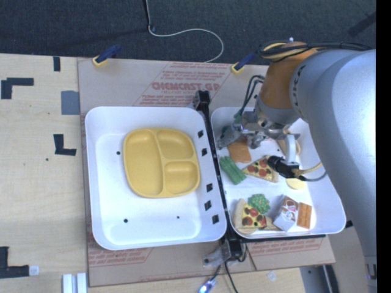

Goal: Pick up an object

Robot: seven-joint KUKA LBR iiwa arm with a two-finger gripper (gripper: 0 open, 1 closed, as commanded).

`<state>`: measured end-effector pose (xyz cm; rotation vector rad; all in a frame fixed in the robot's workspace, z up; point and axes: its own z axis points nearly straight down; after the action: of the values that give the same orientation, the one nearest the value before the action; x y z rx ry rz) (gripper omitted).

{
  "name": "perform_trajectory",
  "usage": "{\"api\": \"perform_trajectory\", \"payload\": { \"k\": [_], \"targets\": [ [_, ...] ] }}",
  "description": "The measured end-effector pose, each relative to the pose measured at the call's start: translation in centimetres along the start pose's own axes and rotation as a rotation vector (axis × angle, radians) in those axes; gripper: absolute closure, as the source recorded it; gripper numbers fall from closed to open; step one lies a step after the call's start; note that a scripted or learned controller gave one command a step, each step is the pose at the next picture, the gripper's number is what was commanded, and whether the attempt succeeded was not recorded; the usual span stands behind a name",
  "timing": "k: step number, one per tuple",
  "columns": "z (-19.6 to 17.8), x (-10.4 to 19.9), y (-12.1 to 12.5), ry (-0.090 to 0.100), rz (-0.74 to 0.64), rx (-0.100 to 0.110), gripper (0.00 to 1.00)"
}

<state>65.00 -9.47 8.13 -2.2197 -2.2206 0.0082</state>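
Orange-brown toy food piece (240, 153) lies in the right bin (327, 215), upper-left part, directly beneath the tool (252, 138). Whether the tool is clenched or released cannot be told. Green item (232, 170) lies just below-left of the piece; pizza slice (261, 169) just below-right. Second pizza slice (251, 216), green leafy toy (259, 202) and small carton (286, 214) occupy the bin's lower part. Left bin (104, 182) holds a yellow divided plate (162, 162). Both bins sit on the worktop (36, 182).
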Motion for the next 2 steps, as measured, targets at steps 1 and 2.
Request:
{"api": "perform_trajectory", "payload": {
  "k": [1, 2],
  "targets": [
    [-0.76, 0.00, 0.09, 0.000, -0.002, 0.003, 1.00],
    [-0.58, 0.04, -0.01, 0.001, -0.002, 0.006, 0.00]
  ]
}}
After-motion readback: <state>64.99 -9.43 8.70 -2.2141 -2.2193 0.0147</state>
